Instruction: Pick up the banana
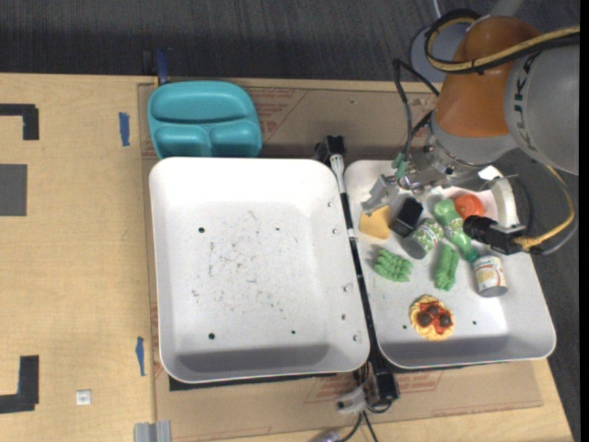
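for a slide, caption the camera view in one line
Claw low in the right bin over a yellow piece among toy food; left bin alongside.

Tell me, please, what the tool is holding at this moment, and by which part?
It cannot be told: the tool sits low in the right bin beside a yellow piece, among the toy foods, and its tips are hidden.

Even, bright overhead light; no hard directional source evident. Left bin (248, 265) reads near-white, slightly blown at its rim, faint scuffs still legible on its floor. Soft, short shadows fall beneath the bins toward 6 o'clock. Arm (515, 81) at 1 o'clock is large, close to the lens and somewhat soft; orange band shows mild sheen. Dark floor (230, 17) at 12 o'clock is underexposed, little detail. Bench (74, 247) evenly lit. Overall resolution modest; small items in right bin (515, 339) slightly fuzzy.
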`<state>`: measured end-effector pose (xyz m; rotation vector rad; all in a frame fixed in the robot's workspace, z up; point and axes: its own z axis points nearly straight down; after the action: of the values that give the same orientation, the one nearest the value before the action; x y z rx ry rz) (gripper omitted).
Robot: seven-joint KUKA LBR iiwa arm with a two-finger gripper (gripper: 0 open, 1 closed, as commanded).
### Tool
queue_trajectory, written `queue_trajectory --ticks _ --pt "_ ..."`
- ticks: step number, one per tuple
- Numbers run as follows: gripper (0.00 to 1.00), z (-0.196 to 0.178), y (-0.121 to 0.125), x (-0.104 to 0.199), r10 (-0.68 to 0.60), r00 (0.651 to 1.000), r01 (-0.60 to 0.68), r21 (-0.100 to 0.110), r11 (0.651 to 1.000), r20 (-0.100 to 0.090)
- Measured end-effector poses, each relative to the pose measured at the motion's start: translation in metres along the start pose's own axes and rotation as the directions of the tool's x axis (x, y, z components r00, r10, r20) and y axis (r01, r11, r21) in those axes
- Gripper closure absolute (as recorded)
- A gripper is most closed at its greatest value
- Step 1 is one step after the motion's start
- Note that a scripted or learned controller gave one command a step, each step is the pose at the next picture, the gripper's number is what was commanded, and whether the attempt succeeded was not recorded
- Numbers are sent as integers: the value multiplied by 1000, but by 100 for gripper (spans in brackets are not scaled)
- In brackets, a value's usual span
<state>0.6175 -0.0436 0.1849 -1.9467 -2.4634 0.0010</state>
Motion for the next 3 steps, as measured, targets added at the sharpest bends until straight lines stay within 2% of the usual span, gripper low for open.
queue_trajectory --ticks 1,2,3 --pt "0 -11 -62 81 95 996 -95 1 996 0" --pt "0 -164 -107 116 47 999 -47 -3 999 1" --pt "0 -67 -102 168 -77 997 77 0 997 0"
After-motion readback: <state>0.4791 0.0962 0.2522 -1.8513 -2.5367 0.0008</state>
